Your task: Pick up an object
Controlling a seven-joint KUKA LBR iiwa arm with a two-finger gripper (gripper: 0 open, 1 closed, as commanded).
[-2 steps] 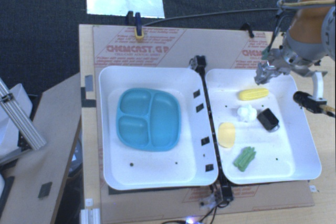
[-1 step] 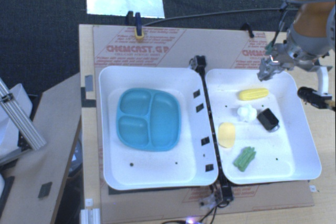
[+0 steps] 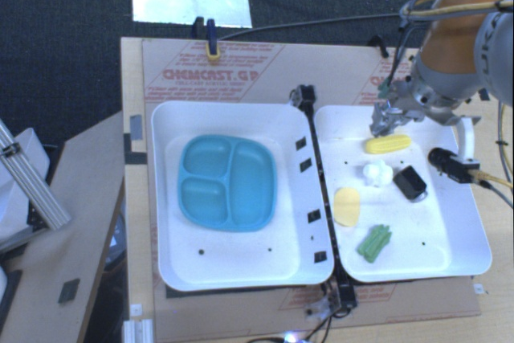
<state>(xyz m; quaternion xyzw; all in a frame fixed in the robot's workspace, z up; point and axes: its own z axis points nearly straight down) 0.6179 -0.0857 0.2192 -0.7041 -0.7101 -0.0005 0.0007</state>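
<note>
Near edge first: green toy [image 3: 374,242] sits low in my right bin [image 3: 462,249], pale yellow piece [image 3: 347,206] just beside the divider above it. Mid-bin: small white lump [image 3: 377,173] with a black block [image 3: 410,182] close on its right. Further back, the corn [image 3: 388,144] lies flat on the bin floor.

My gripper [image 3: 386,121] hangs right over the corn's left end, tips low, about touching or just short of it. Can't tell from this angle whether my fingers are spread or closed, and nothing is visibly between them.

Status, as I judge it: nothing is lifted. All five items are on the floor of the bin. Corn looks like the target; grasp and lift still to do.

Left bin [image 3: 173,253] holds a blue tray [image 3: 228,182].

Farthest: sheet under the bins reads "CHEMCAST GP" [image 3: 210,75] in red; smaller print unreadable.
</note>
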